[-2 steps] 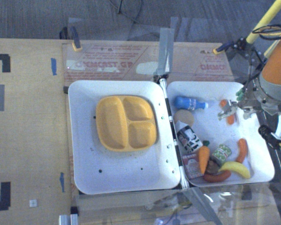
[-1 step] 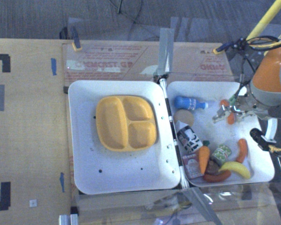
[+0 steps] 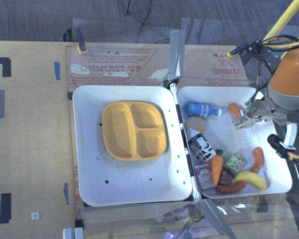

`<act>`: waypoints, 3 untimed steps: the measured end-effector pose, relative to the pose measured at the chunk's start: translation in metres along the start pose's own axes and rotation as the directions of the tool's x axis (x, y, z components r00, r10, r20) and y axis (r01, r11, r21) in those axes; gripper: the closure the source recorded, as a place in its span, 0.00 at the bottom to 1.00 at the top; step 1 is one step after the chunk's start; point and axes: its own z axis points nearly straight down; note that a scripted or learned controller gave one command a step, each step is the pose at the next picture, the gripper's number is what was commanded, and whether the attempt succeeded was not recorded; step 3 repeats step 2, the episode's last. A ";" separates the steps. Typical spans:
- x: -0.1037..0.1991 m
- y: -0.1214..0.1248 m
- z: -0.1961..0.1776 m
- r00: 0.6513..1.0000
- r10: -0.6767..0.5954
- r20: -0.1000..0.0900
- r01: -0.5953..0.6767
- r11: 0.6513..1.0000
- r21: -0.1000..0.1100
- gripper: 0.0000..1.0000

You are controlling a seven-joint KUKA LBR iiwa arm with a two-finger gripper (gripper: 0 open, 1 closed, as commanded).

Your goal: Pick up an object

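Note:
The right bin (image 3: 281, 183) holds several objects. A blue bottle (image 3: 201, 109) lies at its back left, with a beige round piece (image 3: 196, 124) and a black-and-white can (image 3: 201, 147) in front of it. Near the front are a carrot (image 3: 217, 167), a green packet (image 3: 235, 162), a banana (image 3: 251, 179), a dark red sausage (image 3: 231, 187) and an orange-red sausage (image 3: 258, 159). A small orange piece (image 3: 233, 110) lies at the back. My gripper (image 3: 243, 119) hangs low over the bin's back right, right beside that orange piece.
The left bin (image 3: 89, 178) holds a yellow divided plate (image 3: 134, 130). A metal divider rail (image 3: 182, 138) runs between the bins. Cables and a yellow pole (image 3: 288, 15) stand behind the arm at the back right. A flat pink packet (image 3: 203, 177) lies by the carrot.

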 end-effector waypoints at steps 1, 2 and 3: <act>0.065 0.045 -0.140 0.998 -0.060 0.000 0.060 0.998 0.000 1.00; 0.092 0.019 -0.104 0.947 -0.322 -0.003 0.322 0.947 0.002 1.00; 0.092 0.019 -0.104 0.947 -0.322 -0.003 0.322 0.947 0.002 1.00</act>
